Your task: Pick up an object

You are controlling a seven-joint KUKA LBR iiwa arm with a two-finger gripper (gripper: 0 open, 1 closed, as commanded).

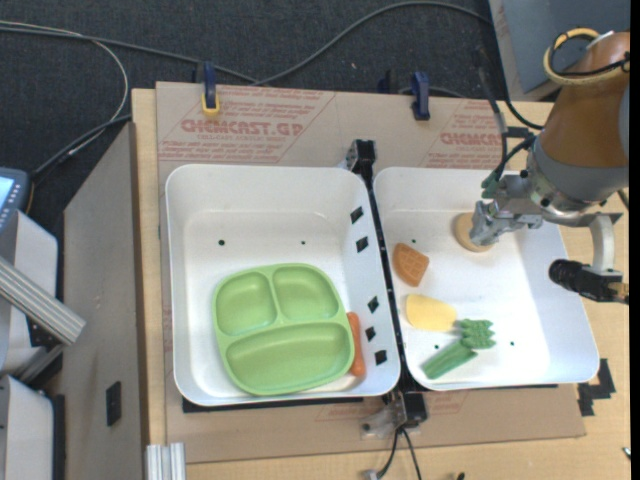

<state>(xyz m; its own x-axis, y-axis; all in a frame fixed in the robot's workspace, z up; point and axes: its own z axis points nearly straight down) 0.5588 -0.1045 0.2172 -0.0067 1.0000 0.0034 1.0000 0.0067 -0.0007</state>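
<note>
Camera view, fingers: gripper (pixel 484 230) low in right bin (pixel 560 363), over a tan round object (pixel 471 234); open or closed cannot be told.
Green toy (pixel 458 347): long axis slanting, leafy end up-right, near front wall.
Yellow piece (pixel 431 312): just beside it.
Orange piece (pixel 410 264): near divider.
Cardboard (pixel 260 118): reads "CHEMCAST GP".

A cardboard sheet (pixel 300 118) printed with red lettering covered the desk (pixel 140 298), held at its far edge by a yellow clamp (pixel 210 88) and a blue clamp (pixel 420 96). Black cables (pixel 330 43) trailed across the dark carpeted floor (pixel 250 18) beyond, under even overhead light.
</note>
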